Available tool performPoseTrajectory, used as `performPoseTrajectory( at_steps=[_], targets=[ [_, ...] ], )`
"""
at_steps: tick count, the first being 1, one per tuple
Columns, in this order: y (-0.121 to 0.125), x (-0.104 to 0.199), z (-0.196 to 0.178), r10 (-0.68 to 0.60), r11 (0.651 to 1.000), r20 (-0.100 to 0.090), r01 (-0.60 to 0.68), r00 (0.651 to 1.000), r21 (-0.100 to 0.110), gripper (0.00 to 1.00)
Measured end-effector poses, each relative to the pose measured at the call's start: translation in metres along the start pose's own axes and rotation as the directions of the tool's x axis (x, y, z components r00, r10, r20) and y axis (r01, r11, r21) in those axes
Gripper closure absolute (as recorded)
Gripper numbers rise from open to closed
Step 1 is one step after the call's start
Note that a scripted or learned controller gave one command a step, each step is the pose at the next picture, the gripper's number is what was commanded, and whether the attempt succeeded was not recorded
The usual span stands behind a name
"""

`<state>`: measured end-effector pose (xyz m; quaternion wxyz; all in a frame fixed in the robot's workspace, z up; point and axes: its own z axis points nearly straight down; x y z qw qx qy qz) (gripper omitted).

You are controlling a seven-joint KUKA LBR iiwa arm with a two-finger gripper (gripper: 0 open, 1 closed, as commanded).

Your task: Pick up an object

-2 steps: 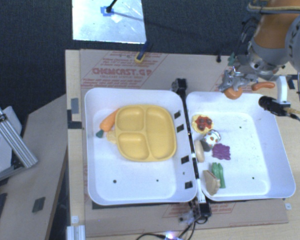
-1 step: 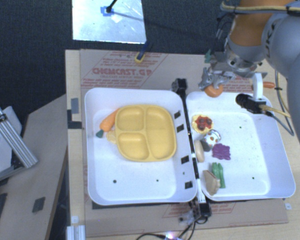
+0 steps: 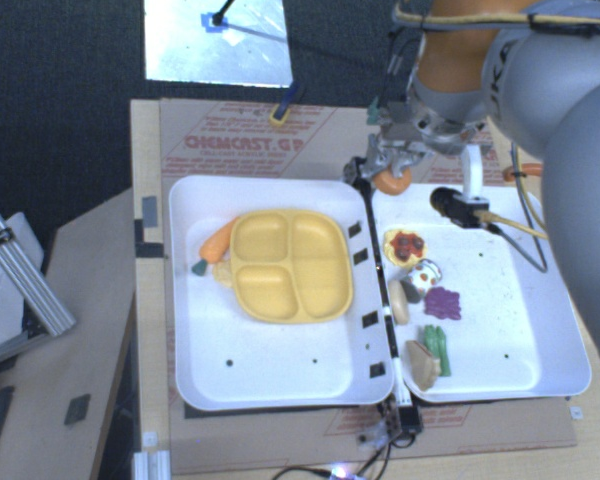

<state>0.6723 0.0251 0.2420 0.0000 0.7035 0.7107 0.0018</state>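
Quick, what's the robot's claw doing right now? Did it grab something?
Gripper: over the top edge of the right bin, with an orange object right at its tip. Whether it has really grabbed it cannot be told.

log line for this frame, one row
arm: over right bin far left corner | gripper: shut on orange object, lifted | left bin: yellow tray, carrot

A cardboard-topped bench (image 3: 150, 148) bears two white bins (image 3: 195, 298) (image 3: 540, 348) side by side.
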Motion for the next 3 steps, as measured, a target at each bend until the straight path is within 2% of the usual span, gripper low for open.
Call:
performPoseTrajectory(
  at_steps=[1, 2, 3],
  targets=[
    [-0.005, 0.054, 0.002, 0.0, 1.0, 0.0, 0.0, 1.0, 0.001, 1.0],
    [0.004, 0.073, 0.022, 0.004, 1.0, 0.002, -0.004, 1.0, 0.001, 1.0],
    [-0.002, 0.064, 0.009, 0.009, 1.0, 0.002, -0.009, 1.0, 0.001, 1.0]
  ],
)
